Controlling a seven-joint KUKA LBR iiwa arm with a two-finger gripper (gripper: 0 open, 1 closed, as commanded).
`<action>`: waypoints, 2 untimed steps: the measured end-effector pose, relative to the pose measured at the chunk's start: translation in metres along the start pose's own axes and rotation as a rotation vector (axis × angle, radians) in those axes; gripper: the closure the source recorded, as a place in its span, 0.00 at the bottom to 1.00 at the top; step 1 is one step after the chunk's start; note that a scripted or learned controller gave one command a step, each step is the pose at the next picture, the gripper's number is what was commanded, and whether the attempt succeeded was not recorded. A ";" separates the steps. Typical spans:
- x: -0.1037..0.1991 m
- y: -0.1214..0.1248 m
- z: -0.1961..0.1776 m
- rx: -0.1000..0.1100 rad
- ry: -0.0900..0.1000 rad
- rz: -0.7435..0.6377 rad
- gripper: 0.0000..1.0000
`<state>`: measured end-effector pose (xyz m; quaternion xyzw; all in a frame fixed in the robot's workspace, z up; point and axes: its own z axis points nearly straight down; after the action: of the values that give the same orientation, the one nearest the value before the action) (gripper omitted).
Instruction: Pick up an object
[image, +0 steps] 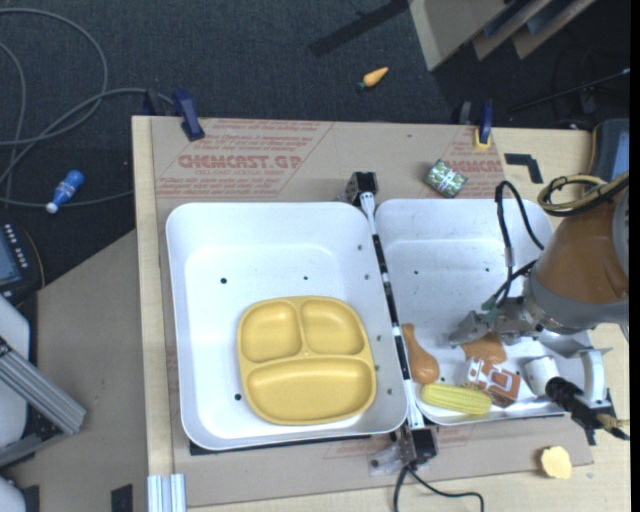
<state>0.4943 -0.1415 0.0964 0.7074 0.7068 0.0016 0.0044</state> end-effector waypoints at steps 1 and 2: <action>-0.010 -0.016 0.013 0.012 0.006 0.001 0.00; -0.009 -0.015 0.002 0.008 0.004 0.000 1.00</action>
<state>0.4794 -0.1510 0.0946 0.7074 0.7068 0.0004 0.0001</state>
